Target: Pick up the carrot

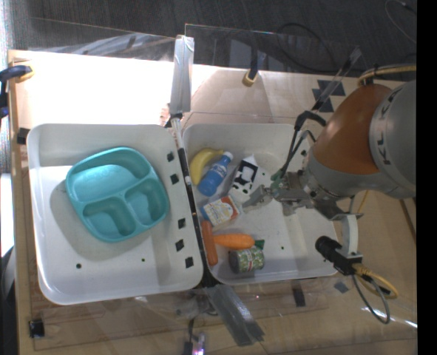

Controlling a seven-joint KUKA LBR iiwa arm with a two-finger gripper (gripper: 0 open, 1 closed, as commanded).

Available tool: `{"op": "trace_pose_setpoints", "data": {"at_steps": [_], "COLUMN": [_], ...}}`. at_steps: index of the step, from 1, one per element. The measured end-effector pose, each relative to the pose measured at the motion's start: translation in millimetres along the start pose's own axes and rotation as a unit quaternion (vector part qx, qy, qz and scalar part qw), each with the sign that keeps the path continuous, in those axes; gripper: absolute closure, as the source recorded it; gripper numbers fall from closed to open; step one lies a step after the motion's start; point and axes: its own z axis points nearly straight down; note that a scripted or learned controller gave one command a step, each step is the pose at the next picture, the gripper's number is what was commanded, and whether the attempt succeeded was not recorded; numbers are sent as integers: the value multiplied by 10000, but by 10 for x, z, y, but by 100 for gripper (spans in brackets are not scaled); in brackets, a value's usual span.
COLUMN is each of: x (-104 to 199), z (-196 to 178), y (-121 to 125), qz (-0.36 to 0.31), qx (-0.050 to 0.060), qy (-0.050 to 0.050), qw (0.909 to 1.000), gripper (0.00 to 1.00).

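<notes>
While no label reads legibly, carrot (234, 240) lies beside can (247, 259); gripper (265, 193) grip indiscernible.

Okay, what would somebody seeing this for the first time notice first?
Probably the teal divided plate lying alone in the left bin. Next, the grey arm's orange band looming over the right bin, where the carrot lies near the front among a banana, a blue bottle and a small can.

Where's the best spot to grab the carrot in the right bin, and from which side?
Probably mid-body, coming straight down. The carrot lies flat, lengthwise across the view, with the green can close below and a red stick at its left tip, so span its narrow width.
</notes>
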Motion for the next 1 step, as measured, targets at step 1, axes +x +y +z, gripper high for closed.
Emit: {"op": "trace_pose_setpoints", "data": {"at_steps": [1], "x": [163], "z": [1012], "y": [-156], "qz": [-1035], "qx": [-66], "qy": [-12], "qw": [9946], "gripper": [0]}}
